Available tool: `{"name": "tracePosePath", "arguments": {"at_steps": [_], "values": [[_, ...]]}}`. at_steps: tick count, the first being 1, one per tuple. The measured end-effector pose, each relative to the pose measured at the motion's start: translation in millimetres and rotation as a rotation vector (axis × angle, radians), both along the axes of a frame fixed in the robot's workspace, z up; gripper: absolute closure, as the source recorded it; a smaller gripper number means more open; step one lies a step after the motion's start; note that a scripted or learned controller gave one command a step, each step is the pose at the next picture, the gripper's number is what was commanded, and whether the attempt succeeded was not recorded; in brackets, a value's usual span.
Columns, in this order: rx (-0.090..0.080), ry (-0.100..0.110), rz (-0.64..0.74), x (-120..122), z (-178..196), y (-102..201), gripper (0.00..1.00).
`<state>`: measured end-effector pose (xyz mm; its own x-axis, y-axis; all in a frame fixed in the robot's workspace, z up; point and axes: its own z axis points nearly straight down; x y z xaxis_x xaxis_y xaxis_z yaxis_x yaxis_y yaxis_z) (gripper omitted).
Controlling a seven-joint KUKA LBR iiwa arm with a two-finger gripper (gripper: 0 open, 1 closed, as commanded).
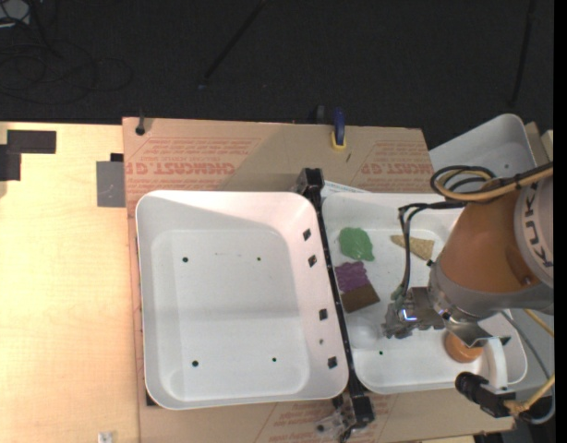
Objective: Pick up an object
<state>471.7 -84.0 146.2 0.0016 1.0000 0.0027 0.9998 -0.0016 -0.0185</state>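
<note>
Hovering low in right bin (376,377), your end effector (399,323) sits just right of brown block (360,297); can't tell its state. You see purple object (351,273) touching brown block, green object (355,242) above them, orange object (464,345) beside arm. Left bin (154,293) alongside on desk (53,293).

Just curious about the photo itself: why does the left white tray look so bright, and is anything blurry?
Camera view: the left shallow white bin is nearly washed out by overhead glare, with a shadow across its top; the gripper looks soft; the background is dark.
</note>
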Motion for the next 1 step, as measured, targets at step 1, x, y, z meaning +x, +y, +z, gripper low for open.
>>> {"name": "tracePosePath", "arguments": {"at_steps": [1], "values": [[-0.005,-0.034,0.002,5.6,204.5,-16.2,1.0]]}}
